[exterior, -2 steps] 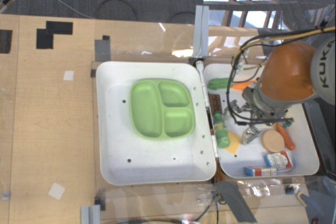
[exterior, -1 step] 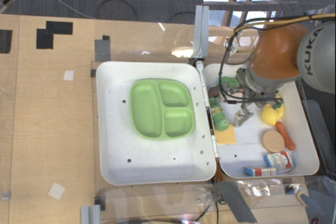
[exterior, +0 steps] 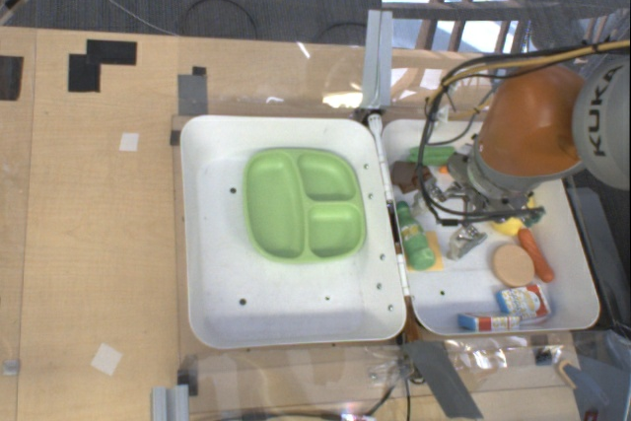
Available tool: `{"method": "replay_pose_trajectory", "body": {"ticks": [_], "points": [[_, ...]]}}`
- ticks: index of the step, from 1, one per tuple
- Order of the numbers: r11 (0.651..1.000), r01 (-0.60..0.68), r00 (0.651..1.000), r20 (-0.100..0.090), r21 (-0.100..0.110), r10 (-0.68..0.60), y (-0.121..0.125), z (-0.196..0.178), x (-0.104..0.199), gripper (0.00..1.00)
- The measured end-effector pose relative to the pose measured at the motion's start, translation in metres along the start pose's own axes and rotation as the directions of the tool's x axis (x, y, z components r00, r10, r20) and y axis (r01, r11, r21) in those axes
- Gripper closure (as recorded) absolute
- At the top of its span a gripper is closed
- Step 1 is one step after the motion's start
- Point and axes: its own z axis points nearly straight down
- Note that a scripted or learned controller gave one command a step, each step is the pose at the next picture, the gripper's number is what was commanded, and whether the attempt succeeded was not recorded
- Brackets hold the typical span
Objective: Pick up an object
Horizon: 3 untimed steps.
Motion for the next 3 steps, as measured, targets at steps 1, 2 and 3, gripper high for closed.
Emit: {"method": "replay_pose_trajectory", "body": {"ticks": [1, 2, 3], "points": [[0.992, -0.129, 0.992, -0.001, -0.011, 0.129, -0.033, 0.003, -0.033, 0.00], [0.999, -0.034, 0.999, 0.001, -0.005, 0.034, -0.015, 0.002, -0.016, 0.00], [0.999, -0.045, 0.999, -0.004, -0.011, 0.045, -0.110, 0.006, -0.025, 0.00]]}}
